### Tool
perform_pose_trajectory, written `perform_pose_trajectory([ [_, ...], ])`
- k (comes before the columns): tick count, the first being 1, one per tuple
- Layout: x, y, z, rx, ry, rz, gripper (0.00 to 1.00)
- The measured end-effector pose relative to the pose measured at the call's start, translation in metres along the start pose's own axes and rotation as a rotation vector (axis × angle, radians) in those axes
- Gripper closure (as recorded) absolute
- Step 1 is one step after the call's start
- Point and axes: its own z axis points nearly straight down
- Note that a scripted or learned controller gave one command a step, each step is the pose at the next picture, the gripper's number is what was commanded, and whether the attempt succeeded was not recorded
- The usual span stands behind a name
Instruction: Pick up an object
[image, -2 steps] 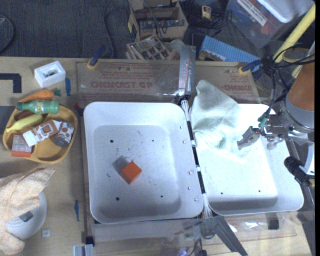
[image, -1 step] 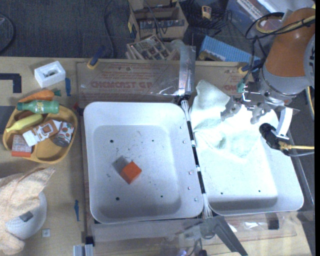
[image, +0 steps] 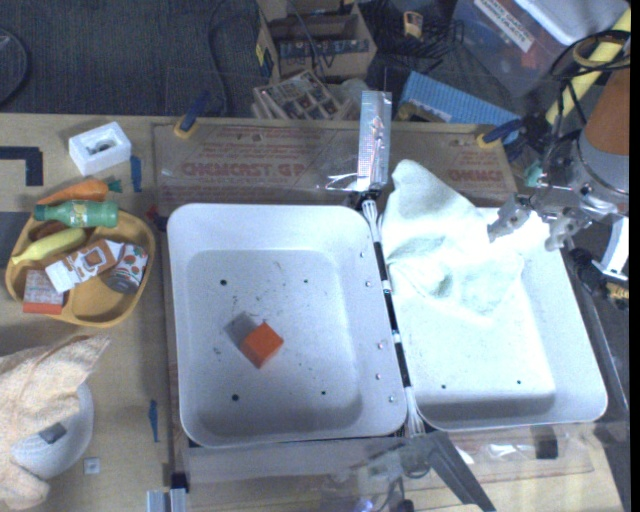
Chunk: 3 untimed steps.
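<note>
One orange block (image: 263, 344) lies in the left bin (image: 200, 235), lower middle of the frame; the gripper (image: 528, 222) hangs at upper right over the white cloth (image: 440, 250). Its fingers look spread and grasp nothing; the block is far to its lower left.

Quick tally from above the table!
Two shallow white plastic bins, left (image: 190, 240) and right (image: 575, 385). One small orange block (image: 263, 344) in the left, one crumpled white cloth (image: 440, 245) in the right. Off to the side: one round yellow bowl (image: 100, 310), one green bottle (image: 78, 213), one yellow banana (image: 45, 245), one small white box (image: 99, 146), one peach towel (image: 45, 385).
</note>
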Motion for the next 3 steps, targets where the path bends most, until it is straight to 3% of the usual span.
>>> perform_pose_trajectory([
  [1,0.009,0.005,0.080,0.008,0.003,0.256,0.00],
  [2,-0.018,-0.001,0.070,0.004,0.001,0.380,0.00],
  [3,0.046,-0.002,0.153,-0.005,0.002,0.499,0.00],
])
